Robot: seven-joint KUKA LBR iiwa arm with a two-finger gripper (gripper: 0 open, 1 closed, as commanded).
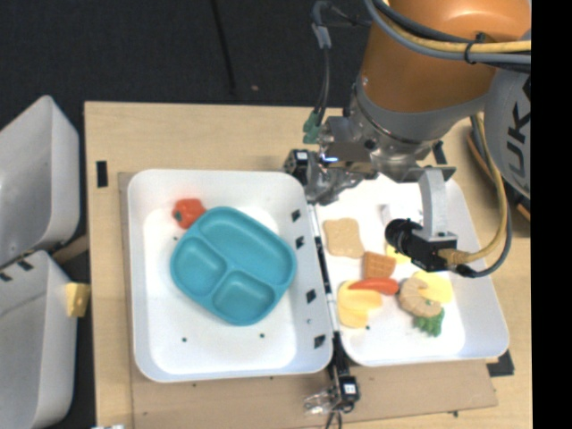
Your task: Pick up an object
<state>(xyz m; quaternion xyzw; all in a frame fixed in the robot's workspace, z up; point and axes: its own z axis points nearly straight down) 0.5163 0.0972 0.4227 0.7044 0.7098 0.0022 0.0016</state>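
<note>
KUKA arm at work over the counter [105, 132]: its gripper [327, 182] hung above the far inner corner of the right bin [483, 329], beside the divider w/ the left bin [152, 338]. Whether it was released or clenched couldn't be told, and no item was seen in its hold. Nearest candidate was a tan toast piece [342, 237], flat, just toward the counter's front edge from the gripper, approx. square w/ no clear long axis. An orange waffle square [379, 264] & red strip [374, 285] sat further frontward. A blue divided plate [232, 266] lay in the left bin.
</note>
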